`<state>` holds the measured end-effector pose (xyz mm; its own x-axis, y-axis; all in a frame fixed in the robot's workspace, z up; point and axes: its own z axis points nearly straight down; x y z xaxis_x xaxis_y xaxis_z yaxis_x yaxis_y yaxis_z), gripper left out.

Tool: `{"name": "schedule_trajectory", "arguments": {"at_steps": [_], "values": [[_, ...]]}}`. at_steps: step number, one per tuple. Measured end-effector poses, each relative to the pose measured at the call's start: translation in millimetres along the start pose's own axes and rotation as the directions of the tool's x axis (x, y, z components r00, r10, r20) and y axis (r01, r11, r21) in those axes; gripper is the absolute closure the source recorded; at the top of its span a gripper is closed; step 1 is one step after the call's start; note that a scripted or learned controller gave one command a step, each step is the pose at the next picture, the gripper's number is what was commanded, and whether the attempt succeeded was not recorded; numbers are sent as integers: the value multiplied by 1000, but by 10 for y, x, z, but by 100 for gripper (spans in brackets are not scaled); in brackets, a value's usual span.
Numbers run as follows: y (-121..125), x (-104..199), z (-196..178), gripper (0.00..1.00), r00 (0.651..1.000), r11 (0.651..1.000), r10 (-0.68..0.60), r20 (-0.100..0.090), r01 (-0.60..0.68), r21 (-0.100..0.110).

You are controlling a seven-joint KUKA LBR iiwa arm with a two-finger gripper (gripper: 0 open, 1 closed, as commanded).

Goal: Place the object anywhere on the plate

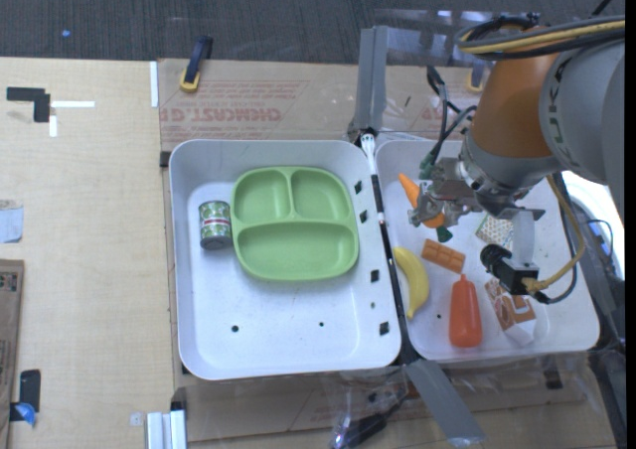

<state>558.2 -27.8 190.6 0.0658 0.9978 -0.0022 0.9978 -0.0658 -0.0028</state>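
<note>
Camera view: the arm came in from three o'clock, its orange band bulging over the right bin. The gripper hung low over that bin's upper left part, and I could not tell whether its fingers were open or closed; nothing showed clearly between them.

Right bin: a carrot lay at about ten o'clock from the gripper, just beside it. At six o'clock from the gripper sat an orange block, near but apart. A banana curved along the bin's left wall at seven o'clock from the gripper. An orange bottle lay at five o'clock from the banana, close by. A red and white packet rested just beside the bottle, at three o'clock from it.

Left bin: the green plate, three compartments, sat in the upper half with nothing on it. A small can stood upright at nine o'clock from the plate, just beside its rim.

Every candidate object was over in the right bin, well apart from the plate.
</note>
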Motion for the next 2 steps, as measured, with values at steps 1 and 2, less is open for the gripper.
{"name": "schedule_trajectory", "arguments": {"at_steps": [1, 2], "values": [[141, 448, -4, 100, 957, 957, -290, 0, 290, -1], [142, 446, -5, 0, 957, 957, -290, 0, 290, -2]]}}
